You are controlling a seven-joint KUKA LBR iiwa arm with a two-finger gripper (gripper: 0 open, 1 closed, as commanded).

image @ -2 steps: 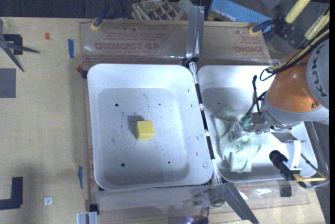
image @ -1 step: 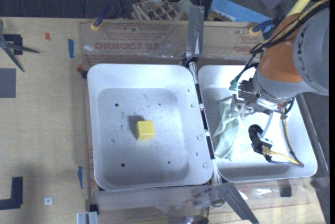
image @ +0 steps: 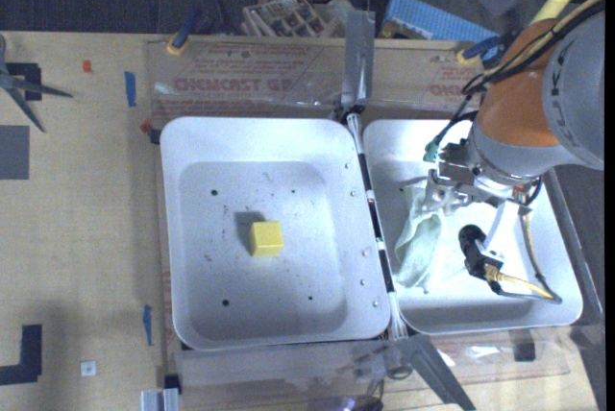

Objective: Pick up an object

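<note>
A pale green, soft cloth-like object (image: 417,249) lies in the right bin (image: 538,308), along its left side. My gripper (image: 444,199) is directly over the upper end of this object, close to it or touching it. The arm's orange band and grey body hide the bin's back right part. A small yellow block (image: 267,238) rests near the middle of the left bin (image: 192,159), far from the gripper.
The divider between the two bins (image: 373,217) runs just left of the pale object. Cardboard and clutter lie behind the bins, and the wooden bench top (image: 77,236) stretches out to the left.
</note>
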